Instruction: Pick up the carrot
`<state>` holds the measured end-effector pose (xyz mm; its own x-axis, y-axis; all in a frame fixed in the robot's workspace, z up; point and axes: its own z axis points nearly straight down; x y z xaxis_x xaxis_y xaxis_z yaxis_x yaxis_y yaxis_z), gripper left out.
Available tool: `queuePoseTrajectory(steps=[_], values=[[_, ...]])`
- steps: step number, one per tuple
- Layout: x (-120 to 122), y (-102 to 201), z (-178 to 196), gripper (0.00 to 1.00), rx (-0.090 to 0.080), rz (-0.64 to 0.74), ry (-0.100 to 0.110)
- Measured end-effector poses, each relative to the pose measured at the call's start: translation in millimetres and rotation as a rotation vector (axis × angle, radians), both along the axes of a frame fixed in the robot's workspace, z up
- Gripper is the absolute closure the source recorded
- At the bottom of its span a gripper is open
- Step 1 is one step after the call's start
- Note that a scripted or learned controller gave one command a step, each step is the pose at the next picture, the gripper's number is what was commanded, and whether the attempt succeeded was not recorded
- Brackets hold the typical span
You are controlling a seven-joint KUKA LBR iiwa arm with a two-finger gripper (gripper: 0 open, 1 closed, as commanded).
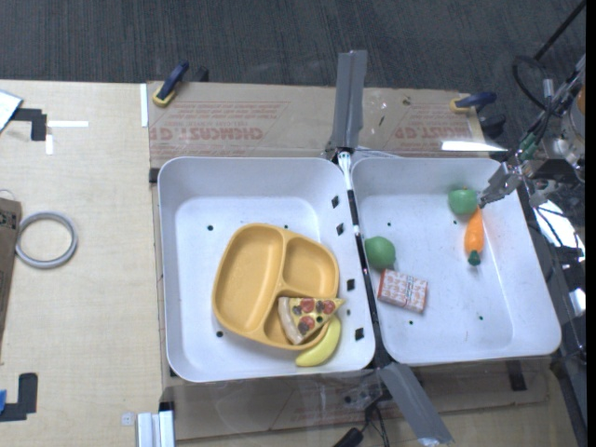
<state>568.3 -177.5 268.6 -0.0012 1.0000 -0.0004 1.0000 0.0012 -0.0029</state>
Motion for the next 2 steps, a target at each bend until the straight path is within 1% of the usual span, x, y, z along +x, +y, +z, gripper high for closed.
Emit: queuePoseTrajectory(steps=[1, 2], values=[[18.4, -15.5, -147.6, 0.00, 0.000, -0.068, 0.000], [19.1, -16.0, -137.8, 1.00, -0.001, -0.070, -0.003]])
